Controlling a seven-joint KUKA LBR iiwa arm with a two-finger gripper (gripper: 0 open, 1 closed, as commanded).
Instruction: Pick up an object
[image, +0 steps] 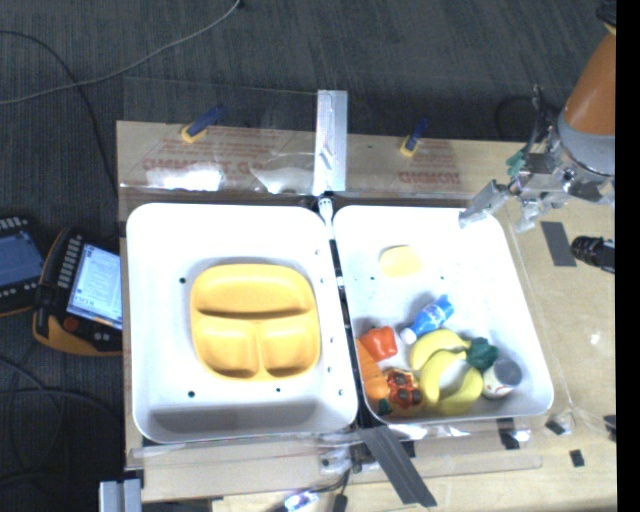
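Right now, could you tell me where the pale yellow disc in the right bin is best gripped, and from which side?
Probably straight from above, fingers across the edges of the pale yellow disc. It lies flat and alone on the right bin floor, apart from the pile around the banana, so nothing crowds it. Its low profile leaves little edge to catch, so a slip seems likely.

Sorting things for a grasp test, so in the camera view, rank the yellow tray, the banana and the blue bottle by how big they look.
1. yellow tray, clearly largest
2. banana
3. blue bottle, smallest
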